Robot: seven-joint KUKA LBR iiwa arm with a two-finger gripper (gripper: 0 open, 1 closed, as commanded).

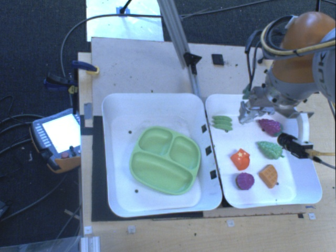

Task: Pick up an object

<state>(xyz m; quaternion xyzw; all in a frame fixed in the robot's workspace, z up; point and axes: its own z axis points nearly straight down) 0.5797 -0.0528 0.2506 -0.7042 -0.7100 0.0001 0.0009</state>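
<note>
Handheld screen (56, 136) far left, off the bench, lit. Next, left bin (113, 140), bearing a green divided plate (165, 160), flat, three compartments, nothing in them. Then right bin (310, 190), with six small toy foods well spread: green pods (222, 123) near its upper left, red-orange piece (240, 159) in the middle, purple round piece (244, 181) below it, orange piece (268, 175) just right of that, green bumpy cluster (270, 149) above, purple bunch (269, 126) near the top right.

Gripper (248, 114) low over the right bin's upper part, between the green pods and the purple bunch, close to both; nothing visible between its tips. Open or closed: cannot tell from this angle.

Likely handling: all pieces look like light, hard moulded plastic, smooth and a bit slippery, not fragile. Green pods nearest, but low and flat, so easy to skid along the bin floor; best taken across the narrow width. Purple bunch lumpier and taller, probably the surer hold, pinched across its middle.
</note>
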